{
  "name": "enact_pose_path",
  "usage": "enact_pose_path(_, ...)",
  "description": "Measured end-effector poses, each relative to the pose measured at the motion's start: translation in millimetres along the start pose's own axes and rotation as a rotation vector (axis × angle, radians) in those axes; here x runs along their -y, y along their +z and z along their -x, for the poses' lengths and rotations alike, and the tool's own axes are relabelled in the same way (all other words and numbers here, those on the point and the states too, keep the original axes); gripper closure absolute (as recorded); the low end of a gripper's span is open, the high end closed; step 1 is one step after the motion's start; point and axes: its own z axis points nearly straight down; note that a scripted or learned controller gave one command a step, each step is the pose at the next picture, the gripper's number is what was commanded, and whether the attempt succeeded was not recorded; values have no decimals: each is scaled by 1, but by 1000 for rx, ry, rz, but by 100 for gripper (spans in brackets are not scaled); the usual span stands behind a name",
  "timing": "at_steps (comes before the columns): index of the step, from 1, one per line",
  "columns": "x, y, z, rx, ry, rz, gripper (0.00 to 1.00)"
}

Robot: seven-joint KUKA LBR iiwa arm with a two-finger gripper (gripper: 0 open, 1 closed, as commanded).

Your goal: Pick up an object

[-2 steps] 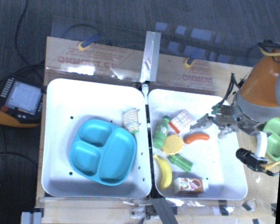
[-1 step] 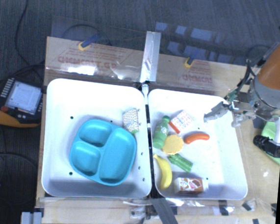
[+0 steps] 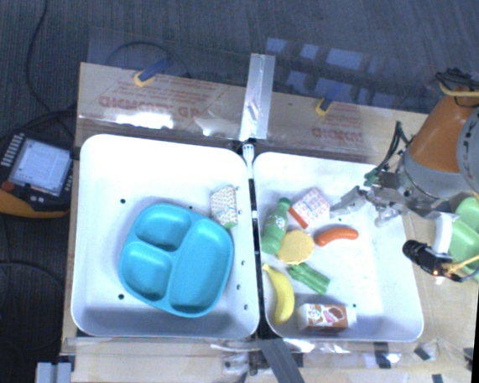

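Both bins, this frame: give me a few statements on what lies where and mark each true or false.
1. The blue divided tray lies in the left bin. True.
2. The banana lies on the blue tray. False: it lies in the right bin, near the divider.
3. The orange sausage lies in the right bin. True.
4. The gripper holds the sausage. False: the sausage lies on the bin floor, below the gripper in the view and apart from it.
5. The left bin holds just the tray. False: a small patterned packet sits at the tray's upper right edge.
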Motion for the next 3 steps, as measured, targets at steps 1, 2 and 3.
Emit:
enact_pose_path(1,0,53,5,-3,56,2,0)
enact_pose_path(2,10,57,-24,1,140,15,0)
enact_pose_path(3,0,58,3,-5,142,13,0)
